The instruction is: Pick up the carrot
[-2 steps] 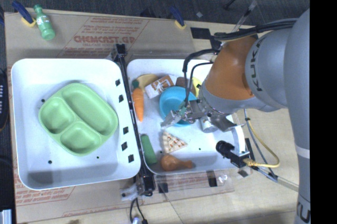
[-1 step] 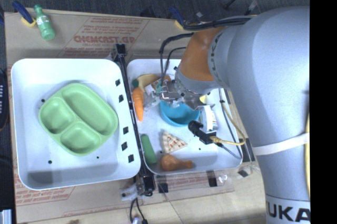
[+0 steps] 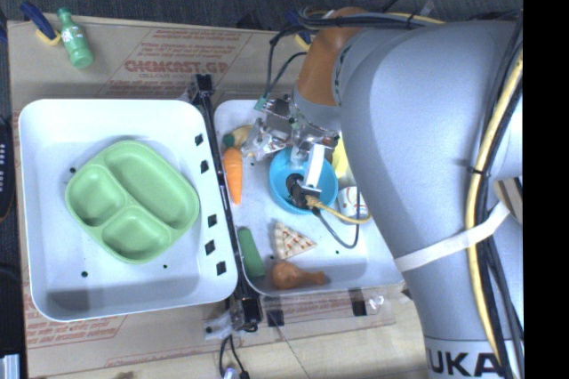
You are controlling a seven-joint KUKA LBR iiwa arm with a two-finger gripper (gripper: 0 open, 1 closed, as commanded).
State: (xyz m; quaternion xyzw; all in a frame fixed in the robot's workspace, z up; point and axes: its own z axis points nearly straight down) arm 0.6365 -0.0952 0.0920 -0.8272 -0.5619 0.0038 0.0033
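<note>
Carrot [image 3: 233, 173] lies flat on the floor of the right bin [image 3: 378, 266], close along that bin's left wall, just beside the divider where the two bins meet, leafy end pointing away from the camera. Nothing grips it, so the pick is not done; by the look of it the grasp itself is all still left. Gripper [image 3: 286, 135] hangs low over the right bin, near the carrot's top end and to its right, beside a blue bowl [image 3: 302, 181]; cannot tell jaw state, too cluttered with cables and metal parts there. Room is tight: the bin wall hugs the carrot's left side, so a finger on that side has little gap, likely the main risk. Right side of the carrot has some bare floor before the bowl. Below it sit a green vegetable [image 3: 250, 252], a pizza slice [image 3: 292, 239] and a chicken drumstick [image 3: 295, 276], apart from the carrot. Left bin [image 3: 53, 124] holds a green divided plate [image 3: 132, 198], well apart. Arm bulk covers the right bin's far right.
</note>
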